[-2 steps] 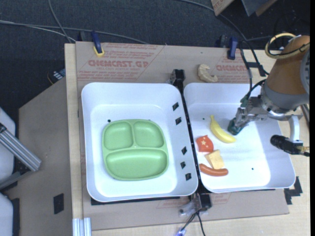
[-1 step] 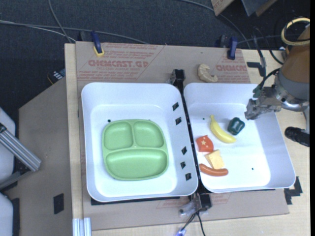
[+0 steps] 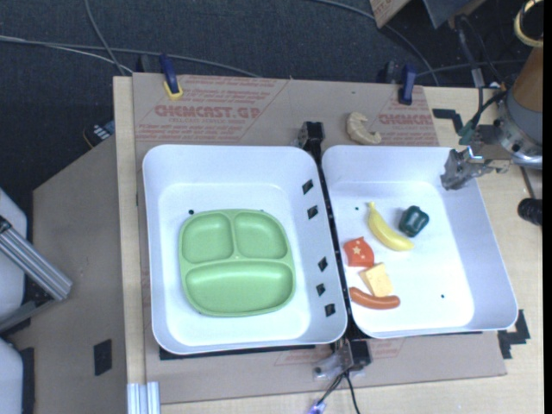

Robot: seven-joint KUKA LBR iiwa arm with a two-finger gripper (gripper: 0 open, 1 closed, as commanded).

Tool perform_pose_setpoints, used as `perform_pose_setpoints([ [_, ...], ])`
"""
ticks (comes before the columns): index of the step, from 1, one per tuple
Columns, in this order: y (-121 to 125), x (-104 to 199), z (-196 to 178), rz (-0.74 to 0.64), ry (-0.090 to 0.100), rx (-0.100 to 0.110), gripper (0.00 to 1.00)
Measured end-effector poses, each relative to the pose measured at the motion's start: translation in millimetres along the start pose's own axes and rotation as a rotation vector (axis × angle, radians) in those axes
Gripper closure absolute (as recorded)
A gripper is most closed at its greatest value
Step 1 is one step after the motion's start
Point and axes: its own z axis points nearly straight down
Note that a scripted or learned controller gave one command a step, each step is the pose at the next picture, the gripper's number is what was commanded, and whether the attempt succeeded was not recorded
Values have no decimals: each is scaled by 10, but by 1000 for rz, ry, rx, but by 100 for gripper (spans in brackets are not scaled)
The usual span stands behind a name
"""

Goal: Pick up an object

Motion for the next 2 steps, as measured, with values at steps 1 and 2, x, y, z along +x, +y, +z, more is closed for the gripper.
perform_pose_setpoints([
  [1,14,0,-448,1,1,2,100],
  [2,58,526,-244,-2,4,11,100],
])
